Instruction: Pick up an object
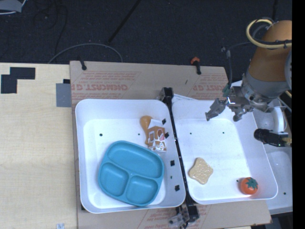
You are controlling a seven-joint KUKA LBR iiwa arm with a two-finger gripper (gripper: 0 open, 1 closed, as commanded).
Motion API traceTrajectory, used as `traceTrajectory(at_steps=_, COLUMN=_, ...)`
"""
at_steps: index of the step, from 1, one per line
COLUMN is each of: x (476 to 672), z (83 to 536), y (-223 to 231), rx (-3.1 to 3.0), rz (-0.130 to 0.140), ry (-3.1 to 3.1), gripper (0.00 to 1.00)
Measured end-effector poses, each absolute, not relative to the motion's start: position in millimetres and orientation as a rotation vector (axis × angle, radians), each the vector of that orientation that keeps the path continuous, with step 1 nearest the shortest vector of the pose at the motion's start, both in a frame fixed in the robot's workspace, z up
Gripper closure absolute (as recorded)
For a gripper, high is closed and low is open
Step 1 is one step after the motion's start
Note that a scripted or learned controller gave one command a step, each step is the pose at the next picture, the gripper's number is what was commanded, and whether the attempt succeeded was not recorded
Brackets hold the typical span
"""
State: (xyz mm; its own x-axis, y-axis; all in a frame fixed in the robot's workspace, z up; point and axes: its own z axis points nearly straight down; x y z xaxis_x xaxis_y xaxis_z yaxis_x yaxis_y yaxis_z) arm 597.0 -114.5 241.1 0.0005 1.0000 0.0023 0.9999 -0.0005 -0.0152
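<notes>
Objects for picking lie in the right bin (267, 166) — a tan bread slice (200, 171) near its front left and an orange tomato (248, 185) at its front right corner. Above the bin's far edge, the end effector (224, 111) hangs with fingers apart, holding nothing — both items lie toward the front from it.

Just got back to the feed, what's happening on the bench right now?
The gripper hangs open over the far edge of the right bin, with nothing between its fingers. In that bin lie a tan slice of toast and, in the near right corner, an orange tomato-like toy. The left bin holds a blue divided plate and a small patterned packet beside a tan piece. Nothing picked yet.
</notes>
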Motion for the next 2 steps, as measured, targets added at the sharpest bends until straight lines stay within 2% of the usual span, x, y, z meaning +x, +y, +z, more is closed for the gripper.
traceTrajectory(at_steps=1, x=599.2, z=248, y=-115, rx=-2.218, rz=0.003, ry=-2.220, gripper=0.00)
traceTrajectory(at_steps=2, x=592.3, z=187, y=-108, rx=-2.215, rz=0.007, ry=-2.217, gripper=0.00)
